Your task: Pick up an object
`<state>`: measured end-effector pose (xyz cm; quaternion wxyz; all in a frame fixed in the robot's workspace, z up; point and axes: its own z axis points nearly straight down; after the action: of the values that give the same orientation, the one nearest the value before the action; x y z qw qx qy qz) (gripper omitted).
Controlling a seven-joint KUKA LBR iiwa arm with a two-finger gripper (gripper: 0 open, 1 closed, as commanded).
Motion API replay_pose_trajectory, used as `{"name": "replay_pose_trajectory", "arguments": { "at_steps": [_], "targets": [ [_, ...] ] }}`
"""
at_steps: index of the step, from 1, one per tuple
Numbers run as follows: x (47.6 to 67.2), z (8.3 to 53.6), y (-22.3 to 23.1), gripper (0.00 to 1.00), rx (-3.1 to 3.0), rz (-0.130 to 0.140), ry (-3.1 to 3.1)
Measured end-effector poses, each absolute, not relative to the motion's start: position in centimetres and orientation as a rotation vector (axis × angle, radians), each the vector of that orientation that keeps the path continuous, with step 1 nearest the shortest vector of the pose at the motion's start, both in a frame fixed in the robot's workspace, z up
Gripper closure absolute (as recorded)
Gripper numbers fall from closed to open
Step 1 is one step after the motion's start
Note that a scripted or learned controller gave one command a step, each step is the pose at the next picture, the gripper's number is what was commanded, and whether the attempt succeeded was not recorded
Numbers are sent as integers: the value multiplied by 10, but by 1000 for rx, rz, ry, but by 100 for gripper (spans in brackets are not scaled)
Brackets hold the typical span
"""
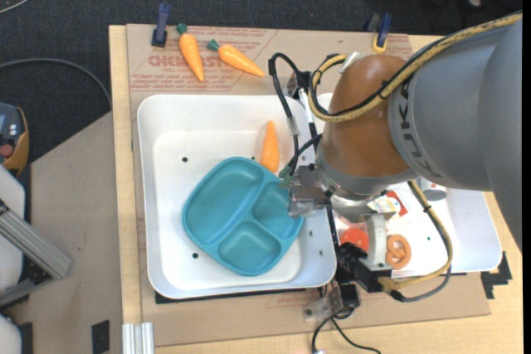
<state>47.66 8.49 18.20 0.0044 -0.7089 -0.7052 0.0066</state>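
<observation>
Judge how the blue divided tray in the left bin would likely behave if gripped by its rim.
The blue tray looks like rigid moulded plastic, so it probably stays stiff. Being wide and shallow, it is likely light but could swing or tilt from an edge grip. Its smooth rim may slip.

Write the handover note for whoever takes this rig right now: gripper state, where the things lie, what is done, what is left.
Gripper: low over the right edge of the left bin, at the rim of the teal divided tray; nothing seen between its fingers.
Things: tray lies flat in the left bin; one carrot lies in the bin beside the tray's top edge; two carrots lie on the cardboard behind the bin.
Done: nothing lifted.
Left: grasp one object and raise it.
</observation>
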Motion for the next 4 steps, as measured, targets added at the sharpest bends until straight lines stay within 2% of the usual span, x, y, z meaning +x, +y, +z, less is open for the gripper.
{"name": "replay_pose_trajectory", "arguments": {
  "at_steps": [1, 2, 3, 4],
  "targets": [
    [495, 341, 137, 100, -2218, -29, -2235],
    [493, 343, 134, 100, -2220, -2, -2224],
    [511, 351, 110, 100, -2227, -3, -2220],
    [511, 361, 112, 100, -2223, -5, -2224]
  ]
}}
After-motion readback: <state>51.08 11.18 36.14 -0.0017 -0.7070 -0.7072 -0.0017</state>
